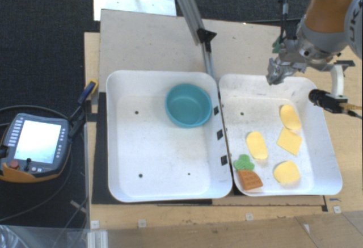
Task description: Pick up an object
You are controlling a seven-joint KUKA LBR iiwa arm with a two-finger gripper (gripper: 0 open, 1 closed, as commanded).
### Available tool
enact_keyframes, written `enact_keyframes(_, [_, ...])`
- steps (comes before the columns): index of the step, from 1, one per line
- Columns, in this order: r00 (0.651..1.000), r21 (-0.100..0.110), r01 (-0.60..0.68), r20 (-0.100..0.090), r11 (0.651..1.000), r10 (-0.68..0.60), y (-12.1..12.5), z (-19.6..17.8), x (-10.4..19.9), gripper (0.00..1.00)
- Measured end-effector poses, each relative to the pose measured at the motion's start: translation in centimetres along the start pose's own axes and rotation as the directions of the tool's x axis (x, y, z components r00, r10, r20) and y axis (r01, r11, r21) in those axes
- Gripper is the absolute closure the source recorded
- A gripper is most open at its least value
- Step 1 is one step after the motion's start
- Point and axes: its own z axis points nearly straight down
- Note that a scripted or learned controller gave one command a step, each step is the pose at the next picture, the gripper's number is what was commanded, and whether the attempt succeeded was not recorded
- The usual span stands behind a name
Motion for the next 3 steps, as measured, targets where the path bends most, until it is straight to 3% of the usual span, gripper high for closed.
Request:
enact_keyframes(2, [1.0,0.001,0.0,0.0,1.0,0.0,-1.4,1.7,9.9,1.0])
enact_keyframes(3, [1.0,0.001,0.0,0.0,1.0,0.0,-3.3,1.6,14.8,1.0])
